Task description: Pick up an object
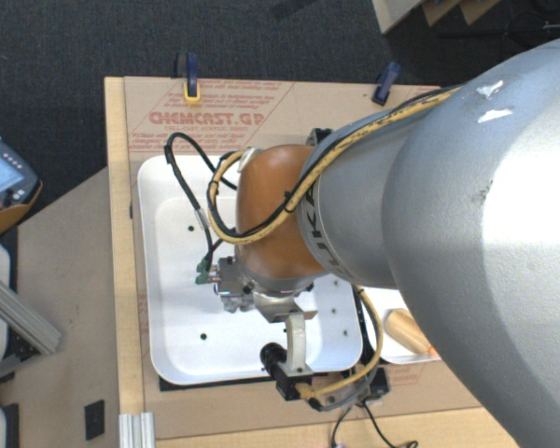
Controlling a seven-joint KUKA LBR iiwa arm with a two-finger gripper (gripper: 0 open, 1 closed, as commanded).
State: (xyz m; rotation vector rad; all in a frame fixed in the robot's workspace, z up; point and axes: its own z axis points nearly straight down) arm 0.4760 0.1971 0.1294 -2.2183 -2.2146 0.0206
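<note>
My grey arm with its orange band (271,213) reaches in from the right and hangs over the left white bin (168,241). The gripper (228,292) points down into that bin, near its middle, and the wrist above hides most of it. I see no object under or beside it on the bin floor. A tan wooden piece (404,329) lies in the right bin (392,299), just past the arm's edge, with a bit of orange (430,350) beside it. The arm covers nearly all of the right bin.
The bins rest on a cardboard sheet (121,250) with red print, held by blue clamps (189,67) (386,81) at the far edge. Black and yellow cables (191,171) loop off the wrist over the left bin. A screen (0,171) stands off the bench at left.
</note>
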